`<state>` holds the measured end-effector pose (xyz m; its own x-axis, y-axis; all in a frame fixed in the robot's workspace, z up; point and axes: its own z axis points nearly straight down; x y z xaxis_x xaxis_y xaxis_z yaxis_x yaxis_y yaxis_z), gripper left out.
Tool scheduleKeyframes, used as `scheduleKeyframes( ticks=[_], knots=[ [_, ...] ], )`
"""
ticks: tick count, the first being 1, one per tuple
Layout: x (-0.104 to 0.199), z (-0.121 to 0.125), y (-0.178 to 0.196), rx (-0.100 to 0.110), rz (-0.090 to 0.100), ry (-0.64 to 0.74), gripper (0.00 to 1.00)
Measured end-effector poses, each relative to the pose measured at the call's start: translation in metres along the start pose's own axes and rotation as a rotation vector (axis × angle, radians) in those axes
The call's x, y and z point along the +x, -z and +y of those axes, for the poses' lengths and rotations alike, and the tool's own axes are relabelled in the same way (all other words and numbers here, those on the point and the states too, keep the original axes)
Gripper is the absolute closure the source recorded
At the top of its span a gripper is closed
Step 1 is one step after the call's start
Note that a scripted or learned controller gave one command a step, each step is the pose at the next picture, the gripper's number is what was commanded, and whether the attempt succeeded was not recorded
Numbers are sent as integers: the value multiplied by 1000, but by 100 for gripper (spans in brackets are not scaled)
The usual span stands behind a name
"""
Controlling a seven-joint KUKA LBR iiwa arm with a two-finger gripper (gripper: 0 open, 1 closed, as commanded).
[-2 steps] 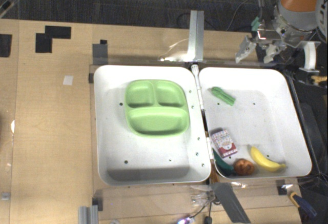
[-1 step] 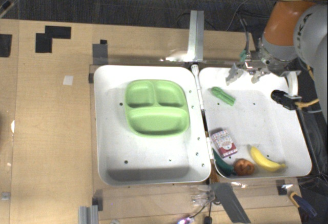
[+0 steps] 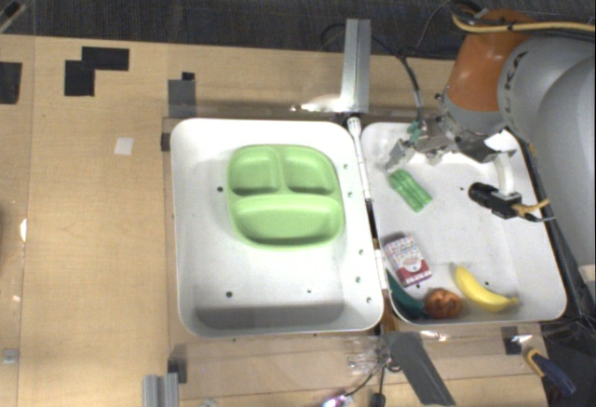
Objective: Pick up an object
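Gripper [image 3: 406, 148] hung low at the back of the right bin [image 3: 521, 251], just beside the green packet [image 3: 410, 190], probably lined up to grab it. Couldn't tell if the jaws were spread or pressed together. Banana [image 3: 484, 290] and small box [image 3: 407, 256] lay well apart, nearer the front.

Two white bins sat side by side on a wooden bench [image 3: 84, 237]. The left bin [image 3: 186, 210] held a green divided plate [image 3: 282, 194], lying flat near its middle. The grey arm [image 3: 549, 88] reached in from the right, and its gripper [image 3: 411, 142] hung over the far left part of the right bin [image 3: 466, 237]. Just beside the gripper, on its near side, lay a green packet [image 3: 410, 190], set at a slant. Further toward the near edge lay a small red and white box [image 3: 406, 256]. A teal bowl [image 3: 402, 301] sat in the near left corner, with a reddish-brown fruit [image 3: 444, 304] at its right rim. A banana [image 3: 482, 290] lay just right of the fruit.
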<state>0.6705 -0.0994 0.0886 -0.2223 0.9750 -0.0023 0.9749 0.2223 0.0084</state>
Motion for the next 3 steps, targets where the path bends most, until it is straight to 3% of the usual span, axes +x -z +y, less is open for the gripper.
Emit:
scheduleKeyframes(
  ticks=[1, 2, 3],
  knots=[
    [20, -42, 2, -3, 0, 0, 0],
    [8, -78, 3, -6, -2, 51, 0],
    [10, -75, 16, -13, 0, 53, 100]
  ],
)
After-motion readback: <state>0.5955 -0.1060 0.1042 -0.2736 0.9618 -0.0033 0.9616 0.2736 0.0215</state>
